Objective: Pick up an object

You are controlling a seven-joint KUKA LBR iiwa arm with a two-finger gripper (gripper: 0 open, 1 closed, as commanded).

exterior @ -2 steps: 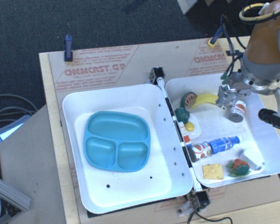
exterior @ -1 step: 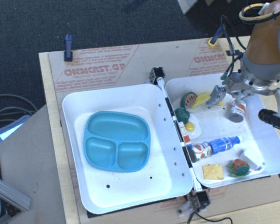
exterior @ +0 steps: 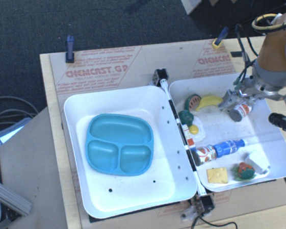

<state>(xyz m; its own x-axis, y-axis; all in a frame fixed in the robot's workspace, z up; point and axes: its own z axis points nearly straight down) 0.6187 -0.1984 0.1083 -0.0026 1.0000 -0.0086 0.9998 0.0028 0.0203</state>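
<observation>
My gripper hangs low over the back of the right bin, the arm coming in from the right. A small red and white can lies right under it, partly covered by it. To its left lie a yellow banana and a watermelon slice. A dark green item and a small yellow piece sit by the bin's left wall. Nearer the front lie a blue bottle, a second red and white can, a cheese block and a red and green strawberry.
The left bin holds a blue divided plate. A black clip sits where the two bins meet at the back. Cables run along the bench's far right beside the arm.
</observation>
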